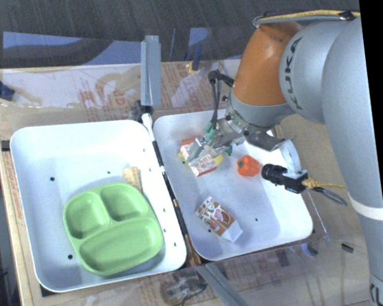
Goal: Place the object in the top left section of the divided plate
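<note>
Packet [200, 159] under gripper [212, 141] in right bin [293, 223]: light, crinkly, slippery, likely best pinched across its flat middle; gripper state impossible to tell.

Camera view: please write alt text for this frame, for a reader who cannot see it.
The arm's hand hovers low over a crumpled snack packet in the right bin, which also has a small orange-red object and a second packet. In the left bin, a green divided plate lies beside a small tan item.
</note>
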Robot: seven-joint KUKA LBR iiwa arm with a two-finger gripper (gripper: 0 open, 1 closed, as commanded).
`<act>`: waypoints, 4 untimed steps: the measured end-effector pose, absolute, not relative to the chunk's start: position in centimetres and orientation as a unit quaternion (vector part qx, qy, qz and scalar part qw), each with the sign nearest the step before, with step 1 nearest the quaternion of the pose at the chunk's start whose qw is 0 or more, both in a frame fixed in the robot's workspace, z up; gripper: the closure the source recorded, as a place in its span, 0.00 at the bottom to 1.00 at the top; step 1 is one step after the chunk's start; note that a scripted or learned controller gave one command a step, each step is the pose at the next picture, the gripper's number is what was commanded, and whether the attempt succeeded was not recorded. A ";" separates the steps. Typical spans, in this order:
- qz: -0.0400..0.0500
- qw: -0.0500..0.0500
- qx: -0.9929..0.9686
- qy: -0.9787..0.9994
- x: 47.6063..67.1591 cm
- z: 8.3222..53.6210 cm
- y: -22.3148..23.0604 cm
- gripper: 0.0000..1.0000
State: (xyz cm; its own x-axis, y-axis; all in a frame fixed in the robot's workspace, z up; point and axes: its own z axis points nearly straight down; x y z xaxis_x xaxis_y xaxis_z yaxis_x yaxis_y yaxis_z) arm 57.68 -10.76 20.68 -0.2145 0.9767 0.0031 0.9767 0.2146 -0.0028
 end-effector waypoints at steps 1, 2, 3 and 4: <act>0.001 0.001 -0.597 -0.802 53.2 23.4 -3.7 1.00; 0.001 0.002 -0.566 -0.825 52.2 23.3 5.6 1.00; 0.001 0.001 -0.510 -0.860 50.8 24.2 14.8 1.00; 0.001 0.001 -0.510 -0.860 50.8 24.2 14.8 0.00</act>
